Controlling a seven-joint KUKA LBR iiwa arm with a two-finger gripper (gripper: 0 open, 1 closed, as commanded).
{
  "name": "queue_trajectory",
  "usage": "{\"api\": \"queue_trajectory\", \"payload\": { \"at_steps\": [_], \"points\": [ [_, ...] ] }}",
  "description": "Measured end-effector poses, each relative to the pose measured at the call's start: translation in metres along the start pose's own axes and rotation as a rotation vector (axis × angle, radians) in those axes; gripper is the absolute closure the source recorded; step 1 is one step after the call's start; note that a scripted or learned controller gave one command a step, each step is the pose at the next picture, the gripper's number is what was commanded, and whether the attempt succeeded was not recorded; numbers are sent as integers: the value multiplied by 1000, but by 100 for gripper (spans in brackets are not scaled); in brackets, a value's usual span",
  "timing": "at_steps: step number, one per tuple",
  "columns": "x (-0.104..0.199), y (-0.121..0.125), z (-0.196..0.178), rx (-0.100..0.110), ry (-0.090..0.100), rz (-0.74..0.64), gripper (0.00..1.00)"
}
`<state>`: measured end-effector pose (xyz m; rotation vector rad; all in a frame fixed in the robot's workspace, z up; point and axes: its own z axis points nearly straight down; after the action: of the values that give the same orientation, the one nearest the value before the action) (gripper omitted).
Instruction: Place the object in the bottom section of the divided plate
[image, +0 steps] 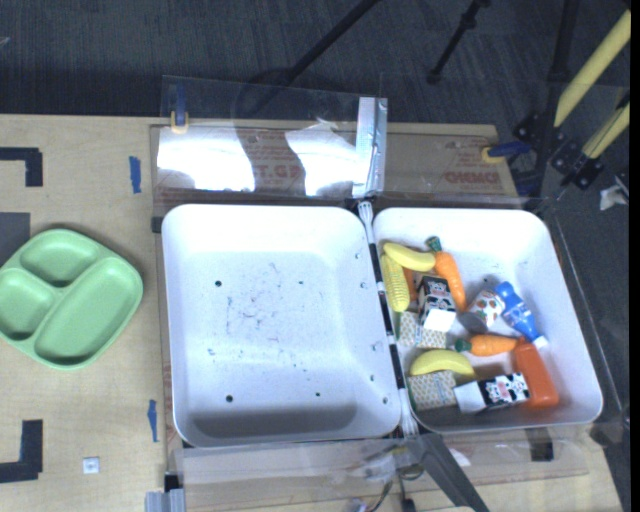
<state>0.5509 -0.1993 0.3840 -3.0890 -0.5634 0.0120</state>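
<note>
Toys (455, 325), a jumble of bananas, carrots and cartons, lie in the right bin (560, 260); none is chosen. Green divided plate (68, 296) waits on the desk (90, 180), well left. Tool's state: cannot tell.

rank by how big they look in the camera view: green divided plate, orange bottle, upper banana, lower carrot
1. green divided plate
2. orange bottle
3. upper banana
4. lower carrot
Bottle and banana look close, so their order is unsure.

divided plate (68, 298) left | left bin (200, 250) middle | toys (460, 325) in right bin (570, 300)
</note>
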Motion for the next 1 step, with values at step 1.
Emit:
{"api": "queue_trajectory", "payload": {
  "at_steps": [1],
  "points": [
    [13, 29, -46, -3, 2, 114, 0]
  ]
}}
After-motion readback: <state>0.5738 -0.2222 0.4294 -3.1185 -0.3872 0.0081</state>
